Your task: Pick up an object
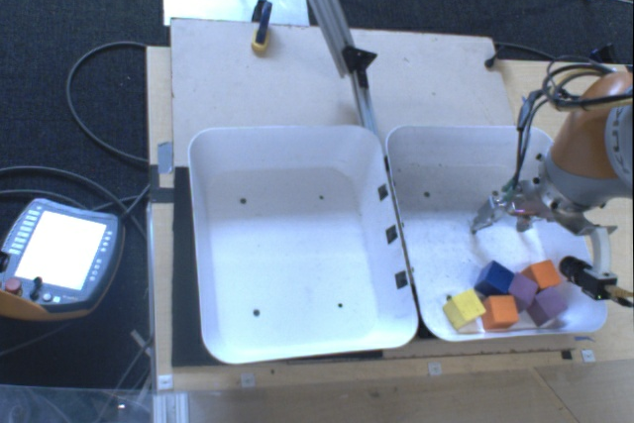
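A cluster of blocks is seen in the lower right corner of the right bin [436, 163], at the lower right of the frame: a yellow block [463, 310], a blue block [493, 278], two orange blocks [501, 312] [544, 273] and two purple blocks [523, 289] [546, 306]. They are packed together, most of them touching a neighbour. No long axis can be given, since the blocks look roughly cubic; their faces are turned at differing angles to the bin walls, the yellow one skewed most clearly.

Nothing is seen lifted: all blocks lie on the bin floor, so the pick is judged not yet done. The approach, the closing on one block and the lift are all left.

The tool [500, 209] is found at the right of the frame, above the cluster and apart from it, over bare bin floor. Its fingers look spread, with nothing between them.

The left bin [213, 163] lies beside the right one on the worktop [258, 74]. A teach pendant [54, 258] is set at the frame's left edge.
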Controlling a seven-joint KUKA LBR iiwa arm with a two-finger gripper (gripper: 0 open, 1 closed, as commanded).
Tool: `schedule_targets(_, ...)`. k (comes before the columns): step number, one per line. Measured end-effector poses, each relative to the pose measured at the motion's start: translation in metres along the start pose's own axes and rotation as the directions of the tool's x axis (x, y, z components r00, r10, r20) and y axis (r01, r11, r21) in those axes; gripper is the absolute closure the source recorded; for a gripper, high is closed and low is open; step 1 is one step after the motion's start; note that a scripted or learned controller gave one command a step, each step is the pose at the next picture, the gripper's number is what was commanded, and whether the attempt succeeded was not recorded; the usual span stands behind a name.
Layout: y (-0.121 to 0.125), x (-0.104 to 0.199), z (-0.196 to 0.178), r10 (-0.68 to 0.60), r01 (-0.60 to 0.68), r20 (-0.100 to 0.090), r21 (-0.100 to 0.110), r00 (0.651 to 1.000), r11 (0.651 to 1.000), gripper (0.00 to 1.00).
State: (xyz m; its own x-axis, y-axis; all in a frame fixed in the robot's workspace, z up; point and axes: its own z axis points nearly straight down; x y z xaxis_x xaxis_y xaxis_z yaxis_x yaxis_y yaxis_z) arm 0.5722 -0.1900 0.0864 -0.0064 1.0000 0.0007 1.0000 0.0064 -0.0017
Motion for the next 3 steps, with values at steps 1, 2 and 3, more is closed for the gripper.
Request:
schedule_targets(1,-0.045,0.067,-0.003,-0.002,0.002,-0.004,0.003,1.000,1.000,0.00)
schedule_targets(2,-0.042,0.063,-0.015,0.000,0.000,0.001,-0.006,1.000,1.000,1.00)
schedule_targets(3,-0.006,0.072,-0.054,-0.001,0.001,0.002,-0.009,1.000,1.000,1.00)
